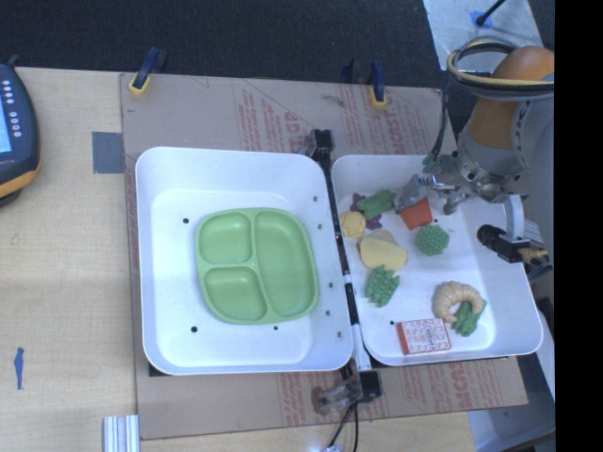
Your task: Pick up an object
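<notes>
Over the right bin (513,332), claw (421,196) seemingly touches red block (415,215).

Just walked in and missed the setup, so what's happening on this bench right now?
A robot arm reaches in from the right over the right bin, which holds small toy foods. Its gripper sits low at the bin's far side, right by an orange-red block. Whether it grips anything is unclear. The left bin holds a green divided plate.
</notes>
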`<state>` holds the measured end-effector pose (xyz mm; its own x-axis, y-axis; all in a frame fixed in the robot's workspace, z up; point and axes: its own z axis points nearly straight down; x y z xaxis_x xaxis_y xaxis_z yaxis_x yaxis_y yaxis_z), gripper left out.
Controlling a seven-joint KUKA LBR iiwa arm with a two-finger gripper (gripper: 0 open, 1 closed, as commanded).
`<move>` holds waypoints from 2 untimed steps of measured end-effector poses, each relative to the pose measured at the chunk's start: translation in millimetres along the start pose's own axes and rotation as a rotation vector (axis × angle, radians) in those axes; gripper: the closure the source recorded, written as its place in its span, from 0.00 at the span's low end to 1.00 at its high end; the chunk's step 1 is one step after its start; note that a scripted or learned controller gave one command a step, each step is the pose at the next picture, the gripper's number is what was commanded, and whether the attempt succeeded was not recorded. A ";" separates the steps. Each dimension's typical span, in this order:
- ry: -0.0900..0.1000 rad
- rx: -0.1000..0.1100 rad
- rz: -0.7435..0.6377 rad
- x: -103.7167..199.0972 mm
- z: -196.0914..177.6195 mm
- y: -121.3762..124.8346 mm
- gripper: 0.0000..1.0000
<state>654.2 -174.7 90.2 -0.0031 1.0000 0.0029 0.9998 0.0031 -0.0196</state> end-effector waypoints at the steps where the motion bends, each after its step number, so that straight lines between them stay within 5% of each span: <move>1: -0.003 -0.001 0.001 2.7 -0.1 -1.5 0.00; 2: -0.003 -0.005 0.000 23.2 -0.4 -3.8 0.00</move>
<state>650.3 -151.5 90.8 -0.0035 1.0000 -0.0004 0.9999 0.0035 -0.0144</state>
